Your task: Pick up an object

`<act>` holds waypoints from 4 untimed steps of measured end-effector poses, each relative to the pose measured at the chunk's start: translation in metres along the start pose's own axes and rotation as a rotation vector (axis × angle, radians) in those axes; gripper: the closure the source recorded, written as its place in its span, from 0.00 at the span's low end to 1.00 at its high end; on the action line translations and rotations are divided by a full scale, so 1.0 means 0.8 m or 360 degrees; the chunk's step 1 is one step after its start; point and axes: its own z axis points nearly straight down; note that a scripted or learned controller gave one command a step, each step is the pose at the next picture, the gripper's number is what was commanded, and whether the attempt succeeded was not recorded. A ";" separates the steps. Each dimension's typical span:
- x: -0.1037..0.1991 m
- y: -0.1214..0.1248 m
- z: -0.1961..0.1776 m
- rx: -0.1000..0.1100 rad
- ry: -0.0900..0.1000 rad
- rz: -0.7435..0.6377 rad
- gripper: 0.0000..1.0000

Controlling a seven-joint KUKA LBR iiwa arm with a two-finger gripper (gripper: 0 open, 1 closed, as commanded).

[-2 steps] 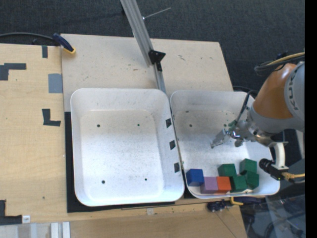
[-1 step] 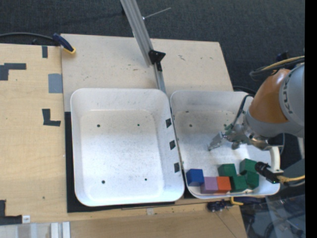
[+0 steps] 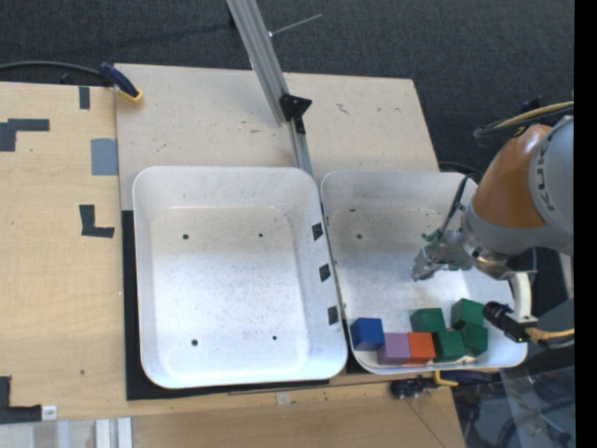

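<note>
Over the right bin (image 3: 392, 194), toward its right wall, hangs the gripper (image 3: 427, 267), a grey metal tip at the end of the arm (image 3: 522, 199) with its orange band. Nothing can be seen between the tip's parts, and whether it stands wide or narrow cannot be told from this slanted view. It hovers above bare white floor, apart from the blocks. Those lie clustered along the right bin's near edge: a blue block (image 3: 367, 332) nearest the divider, then a purple block (image 3: 397, 346) touching an orange block (image 3: 422, 345), and green blocks (image 3: 457, 327) piled toward the near right corner, just below the gripper. Left of the right bin, touching it, sits the left bin (image 3: 224, 180).
</note>
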 end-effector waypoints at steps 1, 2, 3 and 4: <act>0.001 0.004 -0.079 -0.0013 -0.0005 0.0001 1.00; -0.001 0.009 -0.158 -0.0015 -0.0006 0.0000 1.00; -0.002 0.021 -0.232 -0.0014 -0.0006 0.0000 1.00; 0.050 0.011 -0.225 -0.0004 -0.0002 -0.0003 1.00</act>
